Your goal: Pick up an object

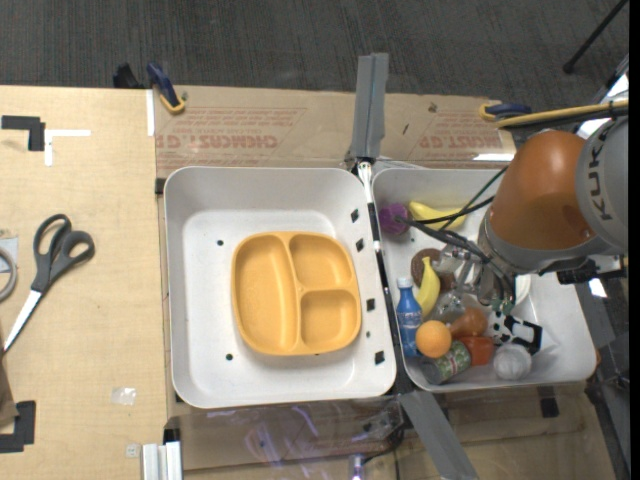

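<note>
So the gripper is down in the right bin, right over the pile. Can't tell what it's doing with its grip. The orange sits just left and nearer the camera, banana right beside it.

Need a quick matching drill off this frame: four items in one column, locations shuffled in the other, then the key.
Items:
1. divided yellow plate
2. scissors
3. orange
4. blue clamp

Places:
A. wooden bench, left of the bins
B. right bin
C. left bin
D. top edge of the cardboard

Pairs: 1-C, 2-A, 3-B, 4-D
</note>
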`<state>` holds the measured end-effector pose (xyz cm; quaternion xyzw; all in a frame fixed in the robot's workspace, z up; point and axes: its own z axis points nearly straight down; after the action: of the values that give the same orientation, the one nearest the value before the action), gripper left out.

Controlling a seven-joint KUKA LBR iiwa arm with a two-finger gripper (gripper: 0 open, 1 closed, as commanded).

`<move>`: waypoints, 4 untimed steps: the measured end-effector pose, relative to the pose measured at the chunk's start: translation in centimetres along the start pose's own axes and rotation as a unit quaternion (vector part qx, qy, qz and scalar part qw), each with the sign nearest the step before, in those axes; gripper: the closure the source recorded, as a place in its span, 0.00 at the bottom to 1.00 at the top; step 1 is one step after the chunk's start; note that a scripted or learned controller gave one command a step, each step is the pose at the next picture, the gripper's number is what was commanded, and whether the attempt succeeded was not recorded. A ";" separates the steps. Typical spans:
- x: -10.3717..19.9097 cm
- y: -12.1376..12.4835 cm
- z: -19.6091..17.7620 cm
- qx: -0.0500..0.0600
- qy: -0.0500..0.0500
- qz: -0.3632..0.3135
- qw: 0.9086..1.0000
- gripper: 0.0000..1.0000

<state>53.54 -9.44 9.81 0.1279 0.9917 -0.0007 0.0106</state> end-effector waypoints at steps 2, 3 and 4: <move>-0.7 -0.2 0.2 0.000 0.005 0.034 0.999 0.00; 1.8 -1.2 0.1 0.000 0.004 0.127 0.992 0.00; -3.3 -0.7 0.2 0.001 0.003 0.082 0.997 0.00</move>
<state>56.56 -10.92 9.69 0.2089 0.9779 -0.0001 0.0072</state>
